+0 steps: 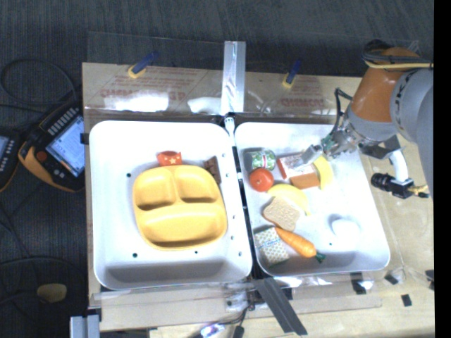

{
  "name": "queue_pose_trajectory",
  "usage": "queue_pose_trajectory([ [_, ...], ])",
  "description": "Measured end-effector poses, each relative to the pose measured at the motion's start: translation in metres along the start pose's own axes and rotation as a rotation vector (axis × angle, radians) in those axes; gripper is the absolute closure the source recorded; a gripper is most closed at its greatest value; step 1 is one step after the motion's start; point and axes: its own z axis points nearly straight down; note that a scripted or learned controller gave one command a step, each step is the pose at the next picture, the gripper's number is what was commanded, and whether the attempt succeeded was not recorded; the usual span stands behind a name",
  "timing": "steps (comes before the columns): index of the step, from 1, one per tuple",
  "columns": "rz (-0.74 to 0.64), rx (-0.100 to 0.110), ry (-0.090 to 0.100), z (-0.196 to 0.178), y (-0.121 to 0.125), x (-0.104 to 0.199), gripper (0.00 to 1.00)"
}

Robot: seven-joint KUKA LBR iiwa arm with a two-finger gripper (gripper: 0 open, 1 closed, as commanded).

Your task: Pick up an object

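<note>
Carrot [296, 243] orange, at right bin [366, 248] front, by checked packet [268, 243] | bread slice [282, 214], tomato [261, 180], green-labelled can [262, 159] beyond; label unreadable | yellow tray [180, 206] in left bin [113, 189] | gripper [318, 151] at right bin's rear over orange block [305, 181]; jaws' opening: cannot tell | faint red print on worktop [106, 83], illegible

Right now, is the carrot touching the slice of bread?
Touching. In the camera view, the carrot's thick end lies against the lower edge of the bread slice, with no white bin floor visible between them.
</note>
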Motion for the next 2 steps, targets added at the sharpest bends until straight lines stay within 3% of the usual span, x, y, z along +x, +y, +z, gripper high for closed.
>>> queue_pose_trajectory([
  [1,-0.280,-0.002,-0.002,-0.001,-0.035,0.009,0.00],
  [2,-0.280,-0.009,-0.002,-0.012,-0.032,0.010,1.00],
])
